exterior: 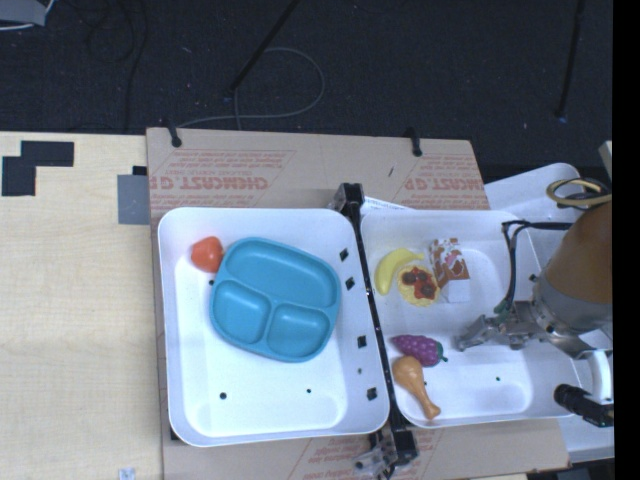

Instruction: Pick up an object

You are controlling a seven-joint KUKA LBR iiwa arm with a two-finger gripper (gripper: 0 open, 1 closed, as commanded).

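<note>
Arm (580, 268) reaching in from the right hangs low over the right bin (510, 393), its gripper (478, 334) pointing left with nothing between the fingers, though whether they are parted cannot be told. Just left of it lie purple grapes (418, 347) and a drumstick (415, 385) running from far-left to near-right, with a banana (393, 265) farther back. Bare floor lies near-right of the drumstick; the left bin (190, 388) holds a blue plate (273, 299) and an orange fruit (207, 254).

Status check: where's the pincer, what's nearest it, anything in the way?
Pincer low in right bin, holding nothing. Purple grapes nearest, just left of it. Drumstick close beside the grapes.
</note>
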